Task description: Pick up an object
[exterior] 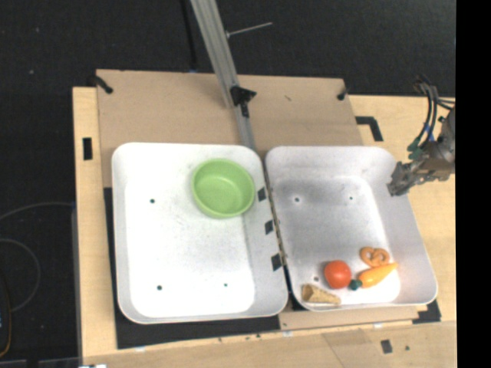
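A green bowl sits in the upper right of the left bin. In the right bin, along its near edge, lie a red tomato, an orange carrot-like piece, a small brown pretzel and a tan wedge. My gripper hangs at the right bin's upper right rim, well away from all of these objects. Nothing shows between its fingers.
A grey metal pole slants from the top of the view down to the gap between the bins. Cables hang by the arm at the right edge. Brown board lies behind the bins.
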Robot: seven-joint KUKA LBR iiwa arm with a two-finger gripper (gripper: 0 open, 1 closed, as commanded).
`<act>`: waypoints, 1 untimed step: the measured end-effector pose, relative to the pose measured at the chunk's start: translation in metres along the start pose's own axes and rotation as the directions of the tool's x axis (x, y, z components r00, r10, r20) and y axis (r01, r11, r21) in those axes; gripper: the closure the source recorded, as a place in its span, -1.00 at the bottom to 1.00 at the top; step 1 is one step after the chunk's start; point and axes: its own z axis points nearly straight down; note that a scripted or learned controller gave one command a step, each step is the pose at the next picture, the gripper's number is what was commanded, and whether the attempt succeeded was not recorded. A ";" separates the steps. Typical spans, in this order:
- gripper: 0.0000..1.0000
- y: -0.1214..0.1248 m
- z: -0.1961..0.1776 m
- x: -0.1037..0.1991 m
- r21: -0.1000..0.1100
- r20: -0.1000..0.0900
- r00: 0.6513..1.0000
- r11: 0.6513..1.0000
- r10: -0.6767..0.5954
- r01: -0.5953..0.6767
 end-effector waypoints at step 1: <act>1.00 -0.008 -0.001 0.050 0.001 0.000 1.000 1.000 0.002 -0.002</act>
